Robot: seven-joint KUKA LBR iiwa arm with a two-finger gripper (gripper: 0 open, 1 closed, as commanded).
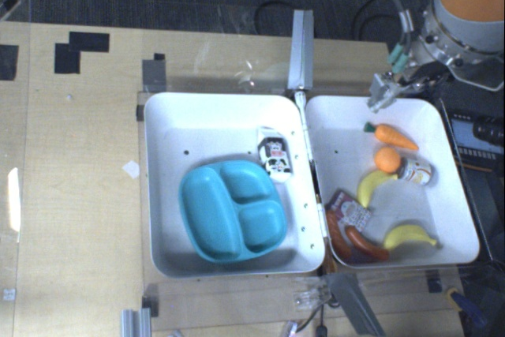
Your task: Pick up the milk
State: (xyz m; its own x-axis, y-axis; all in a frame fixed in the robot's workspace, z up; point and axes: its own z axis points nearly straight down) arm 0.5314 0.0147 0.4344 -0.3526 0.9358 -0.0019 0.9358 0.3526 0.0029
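We see the milk carton (274,155) in the left bin (162,170), touching the upper right corner of the blue plate (233,209), close to the wall between the bins. The gripper (383,93) hovers far from the plate, over the top rim of the right bin (454,170), above the carrot (394,136). We cannot tell how far the jaws are open; nothing seems held. The risk: descending here, we meet carrot or rim, and the carton's tight spot may block a finger.

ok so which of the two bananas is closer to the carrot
The upper banana, lying just under the orange in the right bin, is closer to the carrot. The other banana lies near the bin's front edge, beside the dark red packet.
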